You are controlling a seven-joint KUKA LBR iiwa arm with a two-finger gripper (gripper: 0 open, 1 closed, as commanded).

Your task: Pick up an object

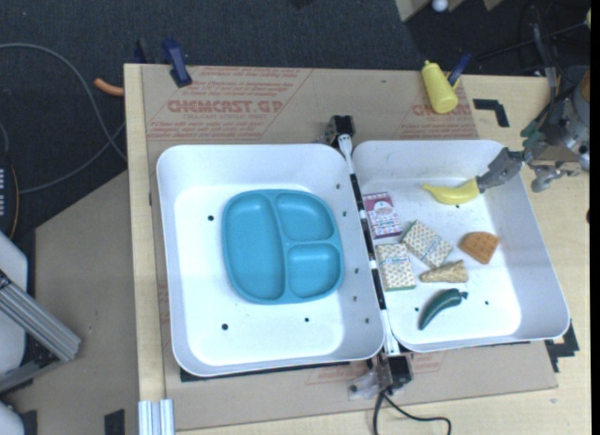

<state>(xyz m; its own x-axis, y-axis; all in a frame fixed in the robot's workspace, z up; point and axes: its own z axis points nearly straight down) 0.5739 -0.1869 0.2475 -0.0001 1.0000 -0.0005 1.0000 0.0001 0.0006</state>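
Observation:
The right bin (525,307) holds several small items. A yellow banana (451,193) lies near its back, with a red and white box (380,215) to the left. Below them are two checkered packets (427,243) (395,265), a tan wedge (444,274), a brown bread piece (478,247) and a green pepper (440,307). My gripper (503,169) hangs at the bin's back right rim, just right of the banana's tip, with nothing seen in it. The arm (562,133) comes in from the right edge.
The left bin (187,321) carries a blue divided plate (281,244). A yellow bottle (438,86) and a blue clamp (174,61) lie on the board behind the bins. A black divider clip (341,129) sits between the bins at the back.

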